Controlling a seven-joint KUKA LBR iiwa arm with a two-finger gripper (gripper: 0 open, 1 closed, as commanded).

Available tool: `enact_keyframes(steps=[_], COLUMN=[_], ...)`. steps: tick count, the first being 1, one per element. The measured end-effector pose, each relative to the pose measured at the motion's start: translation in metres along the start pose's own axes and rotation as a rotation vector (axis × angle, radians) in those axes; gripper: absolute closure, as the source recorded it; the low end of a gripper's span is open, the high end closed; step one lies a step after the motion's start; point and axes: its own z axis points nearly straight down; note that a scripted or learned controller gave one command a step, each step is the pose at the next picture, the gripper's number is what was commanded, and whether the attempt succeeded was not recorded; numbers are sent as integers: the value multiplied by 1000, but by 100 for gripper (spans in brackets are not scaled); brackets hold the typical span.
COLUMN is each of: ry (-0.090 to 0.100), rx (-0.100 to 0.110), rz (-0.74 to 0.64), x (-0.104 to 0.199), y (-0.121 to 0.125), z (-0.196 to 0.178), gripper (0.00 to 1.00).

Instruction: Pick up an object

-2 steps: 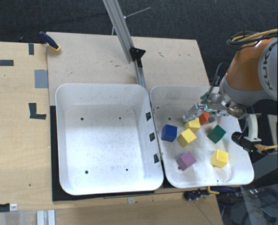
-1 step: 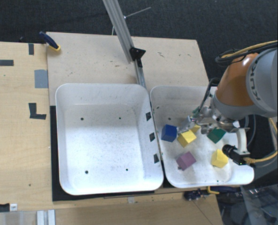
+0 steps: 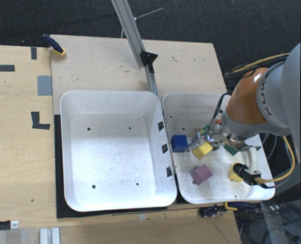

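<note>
My gripper (image 3: 204, 139) is low in the right bin (image 3: 191, 103), reaching in from the right under the orange-banded wrist. A yellow cube (image 3: 202, 150) lies right at its tip, touching or nearly touching it; whether the cube is gripped cannot be made out. A blue cube (image 3: 179, 143) sits just left of the gripper, near the bin's left wall. A purple block (image 3: 201, 174) rests on the bin floor in front of the yellow cube. A dark green piece (image 3: 232, 149) peeks out from under the wrist on the right.
The left bin (image 3: 69, 116) stands beside the right one, sharing a middle wall (image 3: 166, 146). A slanted metal rail (image 3: 132, 29) crosses the bench behind the bins. A blue and yellow tool (image 3: 54, 44) lies at the bench's far left.
</note>
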Motion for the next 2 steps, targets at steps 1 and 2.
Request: enact_keyframes(steps=[1,2], ry=[1,2], rx=[2,-3], rz=[-2,-2], x=[1,6], y=[0,4], z=[-10,-54], gripper=[100,100])
